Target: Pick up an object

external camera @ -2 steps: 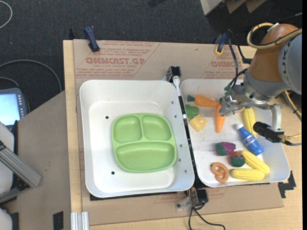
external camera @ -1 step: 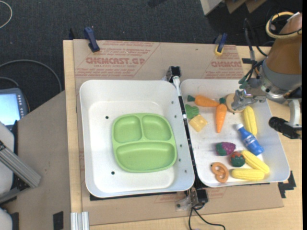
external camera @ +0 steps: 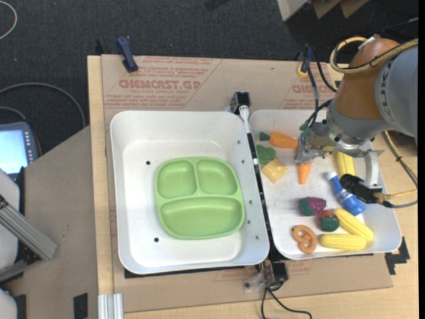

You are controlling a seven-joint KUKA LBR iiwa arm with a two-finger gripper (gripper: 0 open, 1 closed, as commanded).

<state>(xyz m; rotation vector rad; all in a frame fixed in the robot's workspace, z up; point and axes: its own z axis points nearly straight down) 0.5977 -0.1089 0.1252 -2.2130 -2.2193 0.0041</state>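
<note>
My gripper point(external camera: 306, 155) hangs low over the middle of the right bin point(external camera: 392, 228), reaching in from the right. A small orange carrot point(external camera: 304, 173) stands right under its tip, touching or nearly touching it. Whether the carrot is gripped is hidden by the gripper body. Near it lie a larger carrot point(external camera: 284, 140), a green pepper point(external camera: 265, 155) and a pale yellow block point(external camera: 273, 172). Further right are a blue bottle point(external camera: 345, 194) and a yellow corn cob point(external camera: 345, 163).
The right bin's front holds a purple piece point(external camera: 311, 206), a red and green piece point(external camera: 329, 222), a pretzel point(external camera: 304, 238) and two yellow cobs point(external camera: 343, 242). The left bin point(external camera: 126, 178) bears a green divided plate point(external camera: 198, 198). A black divider point(external camera: 255, 178) separates the bins.
</note>
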